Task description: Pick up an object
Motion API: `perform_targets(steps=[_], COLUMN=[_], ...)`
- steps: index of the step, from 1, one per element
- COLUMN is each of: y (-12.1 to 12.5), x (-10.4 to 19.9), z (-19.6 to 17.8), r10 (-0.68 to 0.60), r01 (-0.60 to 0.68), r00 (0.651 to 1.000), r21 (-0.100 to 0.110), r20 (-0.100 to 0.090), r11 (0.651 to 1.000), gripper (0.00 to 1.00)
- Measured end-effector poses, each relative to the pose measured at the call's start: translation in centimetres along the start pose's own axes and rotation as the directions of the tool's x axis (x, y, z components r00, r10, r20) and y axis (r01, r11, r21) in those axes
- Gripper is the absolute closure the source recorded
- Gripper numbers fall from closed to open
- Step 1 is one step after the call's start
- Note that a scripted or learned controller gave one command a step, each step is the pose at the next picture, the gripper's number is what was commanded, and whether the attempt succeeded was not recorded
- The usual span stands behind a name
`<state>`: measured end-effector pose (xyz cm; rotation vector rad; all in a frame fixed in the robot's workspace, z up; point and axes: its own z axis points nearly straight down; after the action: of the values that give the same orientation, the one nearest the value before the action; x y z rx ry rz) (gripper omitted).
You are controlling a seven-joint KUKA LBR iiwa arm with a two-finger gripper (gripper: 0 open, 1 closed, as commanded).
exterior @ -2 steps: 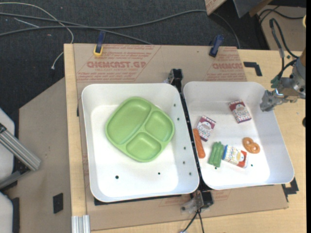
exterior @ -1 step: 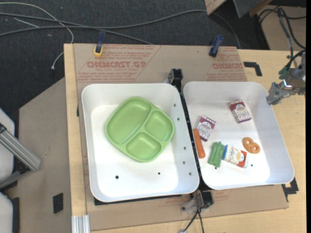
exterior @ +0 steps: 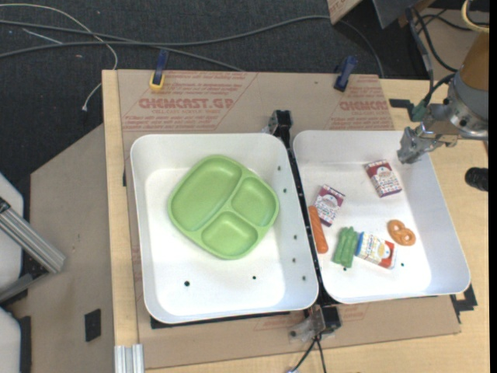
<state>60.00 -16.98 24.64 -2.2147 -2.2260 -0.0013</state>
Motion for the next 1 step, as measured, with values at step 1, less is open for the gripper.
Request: perform_targets(steps=[1], y=[0.38], x=[5.13], z=[1.32], r10=[-0.001], r01=[0.001], r00=[1.000], r21=[0.002], r20=[-0.001], r11=[1.000], gripper=[1.00])
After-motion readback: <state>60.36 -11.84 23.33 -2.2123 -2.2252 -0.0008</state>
